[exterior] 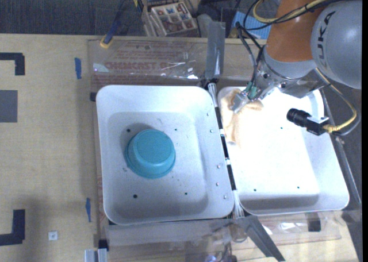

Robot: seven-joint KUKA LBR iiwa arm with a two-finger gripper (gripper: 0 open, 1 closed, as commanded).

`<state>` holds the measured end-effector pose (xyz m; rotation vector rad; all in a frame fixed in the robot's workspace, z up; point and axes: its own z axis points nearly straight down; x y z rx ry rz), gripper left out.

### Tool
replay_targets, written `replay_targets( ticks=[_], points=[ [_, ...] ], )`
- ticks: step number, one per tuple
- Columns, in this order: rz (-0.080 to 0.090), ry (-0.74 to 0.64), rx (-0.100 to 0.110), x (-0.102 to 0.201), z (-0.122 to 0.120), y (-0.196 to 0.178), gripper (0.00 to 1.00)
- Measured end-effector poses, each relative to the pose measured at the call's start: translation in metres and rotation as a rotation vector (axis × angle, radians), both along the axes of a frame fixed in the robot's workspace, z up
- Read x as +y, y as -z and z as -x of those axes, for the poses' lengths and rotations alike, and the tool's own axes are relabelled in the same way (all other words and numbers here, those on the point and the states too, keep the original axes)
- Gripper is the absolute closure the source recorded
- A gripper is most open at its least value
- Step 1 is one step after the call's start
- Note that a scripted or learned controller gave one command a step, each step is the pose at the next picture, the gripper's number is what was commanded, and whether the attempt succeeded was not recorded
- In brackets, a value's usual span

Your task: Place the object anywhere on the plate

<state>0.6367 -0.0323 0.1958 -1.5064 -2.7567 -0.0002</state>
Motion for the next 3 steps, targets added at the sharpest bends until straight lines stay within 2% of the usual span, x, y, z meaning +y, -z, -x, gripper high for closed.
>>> replay_targets(
  ticks=[1, 3],
  points=[
    [0.001, 0.003, -0.005, -0.002, -0.001, -0.03, 1.0],
    [-0.001, -0.79, -0.003, 0.079, 0.013, -0.025, 1.0]
  ],
)
